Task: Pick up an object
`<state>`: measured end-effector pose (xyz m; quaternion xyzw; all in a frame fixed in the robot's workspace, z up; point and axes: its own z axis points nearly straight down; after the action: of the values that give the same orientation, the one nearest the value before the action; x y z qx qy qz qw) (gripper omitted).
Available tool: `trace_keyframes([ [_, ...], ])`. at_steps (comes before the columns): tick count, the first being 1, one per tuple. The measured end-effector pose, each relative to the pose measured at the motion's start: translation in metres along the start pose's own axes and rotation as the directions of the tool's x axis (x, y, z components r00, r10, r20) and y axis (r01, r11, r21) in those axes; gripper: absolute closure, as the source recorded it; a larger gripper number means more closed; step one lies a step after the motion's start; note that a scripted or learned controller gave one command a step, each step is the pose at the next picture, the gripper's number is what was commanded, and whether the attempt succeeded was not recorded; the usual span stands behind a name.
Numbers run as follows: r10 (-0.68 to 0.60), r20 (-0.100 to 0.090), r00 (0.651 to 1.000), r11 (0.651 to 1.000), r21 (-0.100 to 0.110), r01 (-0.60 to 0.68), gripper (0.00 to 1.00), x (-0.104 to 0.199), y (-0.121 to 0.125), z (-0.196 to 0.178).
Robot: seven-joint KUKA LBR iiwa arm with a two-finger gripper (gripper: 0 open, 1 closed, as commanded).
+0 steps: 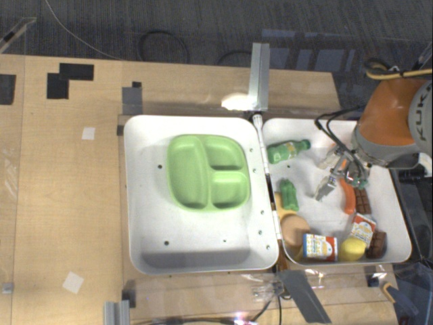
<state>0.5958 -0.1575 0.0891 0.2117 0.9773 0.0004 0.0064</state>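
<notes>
My gripper (327, 175) hangs over the middle of the right bin (403, 217), reaching in from the right under the orange wrist band. Its two silver fingers (324, 189) stand spread apart, open, with only bare bin floor between them. An orange carrot-like stick (348, 196) lies just right of the fingers. A green bottle (287, 150) lies to the upper left and a small green piece (289, 196) to the lower left. Along the bin's front are a tan rounded item (292, 228), a small carton (319, 247), a yellow lemon (351, 250), a packet (363, 228) and a brown bar (377, 244).
The left bin (145, 181) holds a green divided plate (207, 171). A metal post (260, 76) rises behind the wall between the two bins. Black cables (338, 120) run from the arm over the right bin's back edge.
</notes>
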Motion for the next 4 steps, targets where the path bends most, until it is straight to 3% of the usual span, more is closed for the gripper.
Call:
trace_keyframes([
  [1, 0.105, -0.001, 0.994, 0.994, 0.0, -0.105, 0.0, 0.02, -0.016, -0.001],
  [2, 0.141, 0.001, 0.99, 0.99, -0.002, -0.141, 0.0, 0.021, 0.038, 0.0],
  [3, 0.12, 0.002, 0.993, 0.993, -0.002, -0.12, 0.0, 0.054, 0.026, -0.002],
  [4, -0.112, -0.002, 0.994, 0.994, 0.001, 0.112, 0.0, 0.02, -0.015, -0.071],
])
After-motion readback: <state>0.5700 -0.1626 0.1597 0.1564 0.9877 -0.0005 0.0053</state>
